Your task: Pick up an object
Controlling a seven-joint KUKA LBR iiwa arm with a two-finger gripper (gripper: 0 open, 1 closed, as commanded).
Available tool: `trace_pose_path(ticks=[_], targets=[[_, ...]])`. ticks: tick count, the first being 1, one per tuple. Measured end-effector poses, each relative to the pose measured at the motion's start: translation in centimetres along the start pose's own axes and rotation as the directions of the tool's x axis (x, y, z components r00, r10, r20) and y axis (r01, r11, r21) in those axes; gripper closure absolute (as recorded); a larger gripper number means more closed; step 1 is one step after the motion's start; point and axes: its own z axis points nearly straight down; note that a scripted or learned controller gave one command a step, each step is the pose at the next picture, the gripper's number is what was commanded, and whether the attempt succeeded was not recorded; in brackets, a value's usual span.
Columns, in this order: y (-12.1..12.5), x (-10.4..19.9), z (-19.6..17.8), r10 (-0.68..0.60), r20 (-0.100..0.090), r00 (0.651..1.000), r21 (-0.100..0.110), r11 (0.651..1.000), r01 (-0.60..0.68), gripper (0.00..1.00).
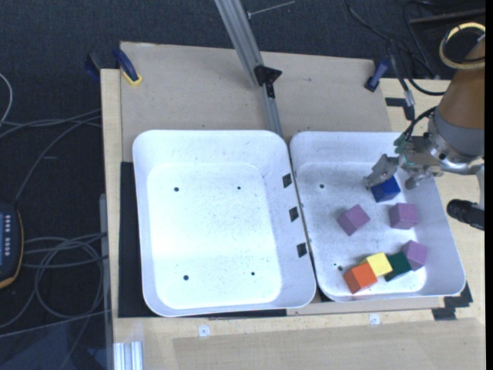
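Observation:
My gripper point(398, 176) hangs over the upper part of the right bin point(323, 160), its two fingers spread apart. A blue block point(386, 189) lies on the bin floor just below the left finger point(379, 171), touching or nearly touching it. The block is not clamped between the fingers. Three purple blocks lie further down: one point(353, 218) in the middle, one point(403, 215) to its right, one point(415, 253) near the right wall. An orange block point(358, 277), a yellow block point(378, 265) and a green block point(398, 264) sit in a row at the front.
The left bin point(154, 206) stands beside the right one, sharing a raised divider point(296, 214) with small black clips. A metal pole point(246, 45) slants up from the back of the bench. Blue clamps point(127, 66) sit at the back corners.

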Motion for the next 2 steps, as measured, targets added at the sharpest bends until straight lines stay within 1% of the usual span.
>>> trace_pose_path(ticks=[1,2], targets=[[0.0,0.0,0.0,0.001,0.000,1.000,0.000,1.000,-0.001,0.00],[-0.2,0.2,4.3,0.000,0.000,1.000,0.004,1.000,0.000,0.00]])
